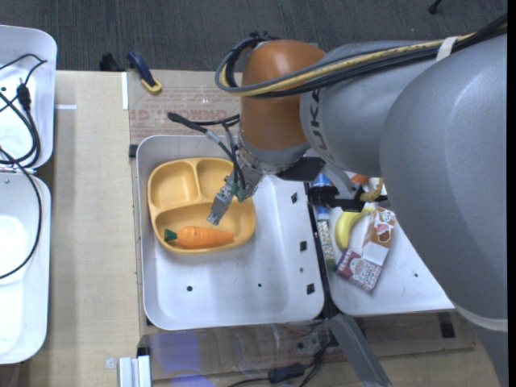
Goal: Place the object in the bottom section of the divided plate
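Note:
A yellow divided plate (173,185) lies in the upper left of the left white bin (242,297). A toy carrot (203,236), orange with a green top, rests in the plate's bottom section. My gripper (221,209) hangs just above the carrot's right end, over the plate's right side. Its fingers point down and to the left, close together, with nothing visibly held between them.
The right bin (403,285) holds a banana (345,229), a printed snack packet (368,252) and other small items, partly hidden under the arm. A blue and yellow clamp (143,72) lies on the bench behind the bins. Cables run over white trays at far left.

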You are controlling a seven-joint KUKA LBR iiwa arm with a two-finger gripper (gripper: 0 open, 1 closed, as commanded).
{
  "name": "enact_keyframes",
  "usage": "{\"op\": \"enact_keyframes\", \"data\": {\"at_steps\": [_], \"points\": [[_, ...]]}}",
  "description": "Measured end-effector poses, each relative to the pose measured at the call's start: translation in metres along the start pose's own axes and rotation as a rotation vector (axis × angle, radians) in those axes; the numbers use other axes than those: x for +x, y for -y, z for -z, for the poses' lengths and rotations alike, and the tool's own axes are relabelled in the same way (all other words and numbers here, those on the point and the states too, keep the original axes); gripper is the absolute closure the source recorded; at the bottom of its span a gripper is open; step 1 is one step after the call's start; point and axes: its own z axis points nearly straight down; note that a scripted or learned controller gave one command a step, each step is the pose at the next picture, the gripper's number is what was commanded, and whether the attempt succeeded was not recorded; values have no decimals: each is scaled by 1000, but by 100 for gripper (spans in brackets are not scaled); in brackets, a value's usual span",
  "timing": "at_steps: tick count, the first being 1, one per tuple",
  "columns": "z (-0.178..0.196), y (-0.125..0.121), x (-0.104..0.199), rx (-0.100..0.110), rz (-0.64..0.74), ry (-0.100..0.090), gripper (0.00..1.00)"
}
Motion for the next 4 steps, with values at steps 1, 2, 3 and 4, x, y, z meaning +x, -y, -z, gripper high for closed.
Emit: {"op": "enact_keyframes", "data": {"at_steps": [1, 2, 3, 4], "points": [[29, 40, 27, -3, 72, 1, 0], [42, 18, -47, -4, -92, 3, 0], [59, 24, -68, -3, -465, 2, 0], [74, 14, -89, -3, -667, 2, 0]]}}
